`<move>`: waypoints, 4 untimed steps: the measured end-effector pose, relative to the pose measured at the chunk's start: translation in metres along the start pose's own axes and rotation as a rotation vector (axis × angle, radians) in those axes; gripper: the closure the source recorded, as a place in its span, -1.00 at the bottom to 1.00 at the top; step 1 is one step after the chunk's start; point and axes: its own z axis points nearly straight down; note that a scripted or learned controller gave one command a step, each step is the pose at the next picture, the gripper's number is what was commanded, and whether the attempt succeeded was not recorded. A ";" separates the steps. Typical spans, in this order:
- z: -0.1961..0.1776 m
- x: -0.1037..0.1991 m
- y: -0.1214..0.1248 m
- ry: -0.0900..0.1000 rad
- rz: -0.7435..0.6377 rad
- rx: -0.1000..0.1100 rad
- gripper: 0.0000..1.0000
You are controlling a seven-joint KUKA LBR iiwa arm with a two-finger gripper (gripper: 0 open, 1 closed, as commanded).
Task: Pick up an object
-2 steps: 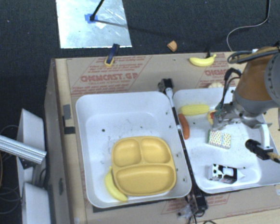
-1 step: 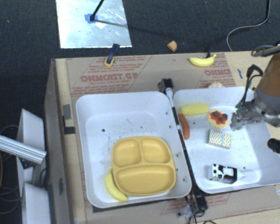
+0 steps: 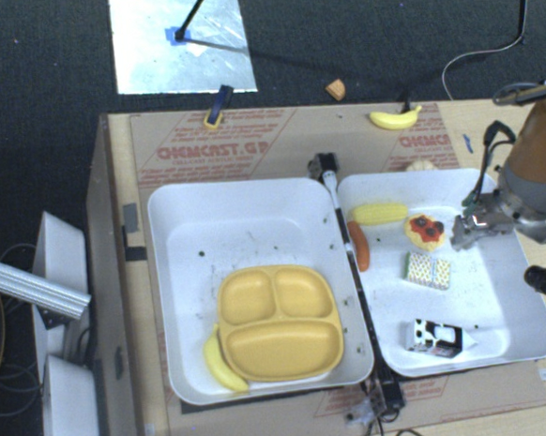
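Observation:
The right bin [image 3: 527,333] holds several small items. A yellow corn-like piece [image 3: 380,213] lies at its back, and an orange sausage-shaped piece [image 3: 358,244] rests along its left wall. A round yellow toy with red topping [image 3: 426,231] sits just left of my gripper [image 3: 466,232], which hangs low over the bin's right middle. A checkered packet [image 3: 428,270] lies below and to the left of the gripper, and a black-and-white object [image 3: 439,338] sits near the front. Nothing is visibly held.
The left bin [image 3: 178,267] holds a yellow divided plate [image 3: 279,321] with a banana [image 3: 222,365] at its front-left edge. Another banana [image 3: 395,117] lies on the bench behind the right bin. The grey arm with its orange band [image 3: 541,158] enters from the right.

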 end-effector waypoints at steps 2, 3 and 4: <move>-0.021 0.000 0.002 0.000 -0.004 -0.006 1.00; -0.021 0.000 0.002 0.000 -0.004 -0.006 -1.00; 0.044 0.004 0.049 0.002 -0.001 0.004 -1.00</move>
